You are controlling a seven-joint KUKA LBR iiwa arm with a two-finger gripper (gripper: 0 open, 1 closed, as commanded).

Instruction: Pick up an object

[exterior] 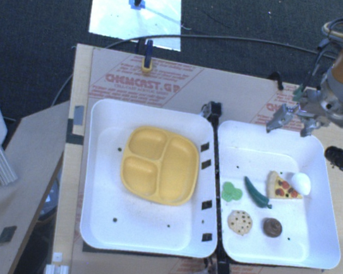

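Pickup is not yet begun: gripper [294, 119] hovers spread and unloaded above the right bin [318, 247]. Pizza slice [282, 187], egg [301, 183] and cookie [240, 222] lie untouched.

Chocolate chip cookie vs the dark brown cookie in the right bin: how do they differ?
The chocolate chip cookie is pale tan with dark specks; the dark brown cookie is a uniform chocolate colour. The chip cookie looks slightly larger. It lies nearer the divider, below the green broccoli piece, while the brown one lies further right, below the pizza slice. Both are round, lie flat on the right bin floor, apart from each other.
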